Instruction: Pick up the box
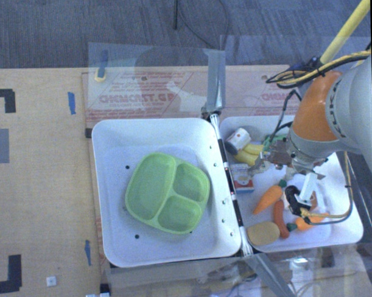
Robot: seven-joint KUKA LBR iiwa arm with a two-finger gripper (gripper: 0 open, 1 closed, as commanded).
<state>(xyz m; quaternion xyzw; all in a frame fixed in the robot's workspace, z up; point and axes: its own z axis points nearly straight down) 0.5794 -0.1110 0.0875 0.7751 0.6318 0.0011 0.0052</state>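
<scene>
Camera view: the box [242,177] is seen lying flat in the right bin [342,226], against its left wall and just below the banana [249,153] in the view. The gripper [273,155] is positioned just right of the banana. The box is set apart from the gripper, to its lower left, and is not gripped. Whether the gripper is open or closed cannot be told.

place: probably a robotics lab | evidence: grey arm [349,108], twin white bins [100,178], tape-marked bench [42,211], carpeted floor [78,21]
</scene>
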